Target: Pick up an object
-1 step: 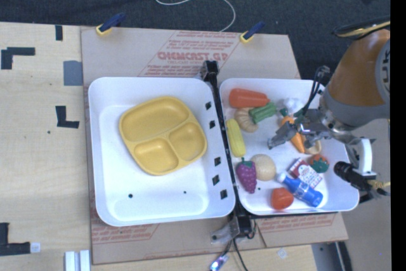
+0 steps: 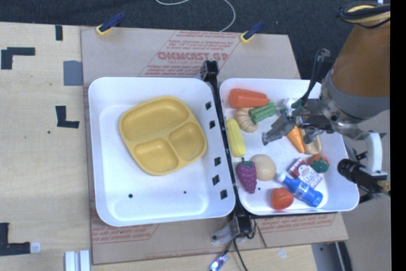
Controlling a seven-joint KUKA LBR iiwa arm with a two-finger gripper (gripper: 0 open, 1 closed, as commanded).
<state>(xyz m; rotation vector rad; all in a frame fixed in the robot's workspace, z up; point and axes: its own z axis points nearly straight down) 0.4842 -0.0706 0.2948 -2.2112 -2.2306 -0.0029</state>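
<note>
Two white bins sat side by side. The left bin (image 2: 108, 136) held one yellow divided plate (image 2: 163, 134). To the right of that plate, the right bin (image 2: 342, 200) held one corn cob (image 2: 236, 138), one purple grape bunch (image 2: 246, 175), one pale egg-shaped piece (image 2: 264, 167), one long red piece (image 2: 248, 98), one green piece (image 2: 262, 113), one red tomato (image 2: 281, 198), one blue bottle (image 2: 303, 192) and one orange carrot (image 2: 296, 138). The gripper (image 2: 283, 126) hung just beside the carrot, farthest from the plate; whether it was clenched or released could not be told.

Yellow tray (image 2: 163, 134), purple grapes (image 2: 247, 175)
</note>
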